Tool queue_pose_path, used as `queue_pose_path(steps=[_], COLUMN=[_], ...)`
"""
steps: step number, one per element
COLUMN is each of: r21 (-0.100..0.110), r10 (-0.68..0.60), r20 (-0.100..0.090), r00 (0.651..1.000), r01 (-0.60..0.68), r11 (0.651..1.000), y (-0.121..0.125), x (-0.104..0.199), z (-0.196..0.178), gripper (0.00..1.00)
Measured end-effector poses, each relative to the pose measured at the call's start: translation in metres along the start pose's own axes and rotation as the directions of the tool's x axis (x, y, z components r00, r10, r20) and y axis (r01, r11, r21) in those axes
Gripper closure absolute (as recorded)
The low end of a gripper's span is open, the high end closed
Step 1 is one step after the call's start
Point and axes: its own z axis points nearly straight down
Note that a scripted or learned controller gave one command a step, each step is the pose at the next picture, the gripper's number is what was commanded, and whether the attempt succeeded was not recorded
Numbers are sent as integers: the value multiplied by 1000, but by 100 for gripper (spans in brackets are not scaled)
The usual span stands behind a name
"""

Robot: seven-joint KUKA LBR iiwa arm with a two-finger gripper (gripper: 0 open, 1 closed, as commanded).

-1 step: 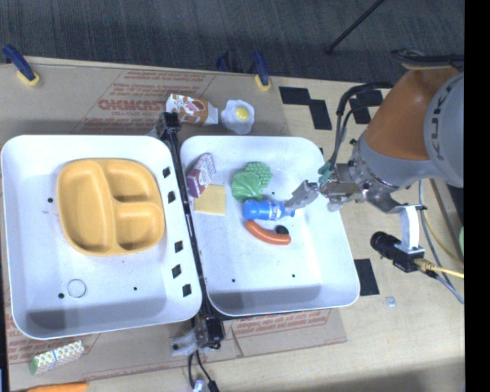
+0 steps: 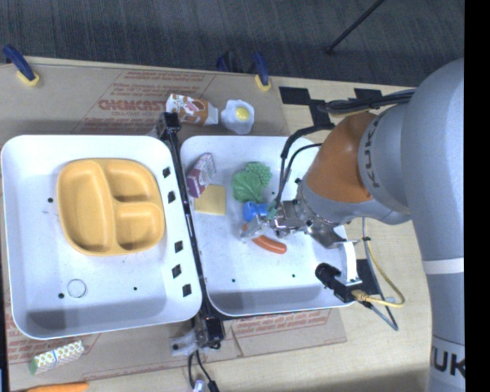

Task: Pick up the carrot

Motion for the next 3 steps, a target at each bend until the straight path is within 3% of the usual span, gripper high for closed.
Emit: queue_pose_path(steps=[1, 2, 3], r21=[2, -3, -4], r10=[-4, -73, 185], r20=[0, 1, 1], r00=[1000, 997, 983], r01=[4, 73, -185], r11=[1000, 997, 983], y=[0, -41, -54], x=[0, 17, 19], z=[-10, -115, -172], gripper=[100, 100, 100])
